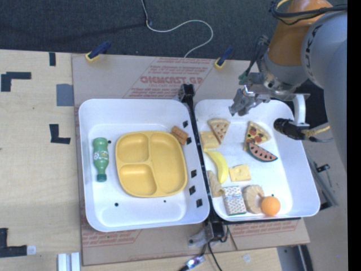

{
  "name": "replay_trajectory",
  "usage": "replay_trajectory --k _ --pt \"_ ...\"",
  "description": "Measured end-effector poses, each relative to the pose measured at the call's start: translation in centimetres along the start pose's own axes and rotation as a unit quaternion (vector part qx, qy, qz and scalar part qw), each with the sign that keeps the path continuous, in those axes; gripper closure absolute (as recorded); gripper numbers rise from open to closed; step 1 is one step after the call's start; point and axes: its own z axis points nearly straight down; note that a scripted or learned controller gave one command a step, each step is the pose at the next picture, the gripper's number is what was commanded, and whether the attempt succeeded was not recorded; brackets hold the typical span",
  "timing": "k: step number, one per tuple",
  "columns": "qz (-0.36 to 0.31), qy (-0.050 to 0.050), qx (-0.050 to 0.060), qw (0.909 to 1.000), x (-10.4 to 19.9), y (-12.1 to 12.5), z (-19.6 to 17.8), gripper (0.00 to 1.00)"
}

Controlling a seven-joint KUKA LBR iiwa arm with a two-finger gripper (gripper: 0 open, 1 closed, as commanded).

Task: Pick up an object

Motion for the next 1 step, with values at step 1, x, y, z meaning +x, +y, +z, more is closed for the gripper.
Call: replay_trajectory --k 1 --pt "0.000 0.000 0.001 1.0000 0.04 -0.82 1.05 1.00"
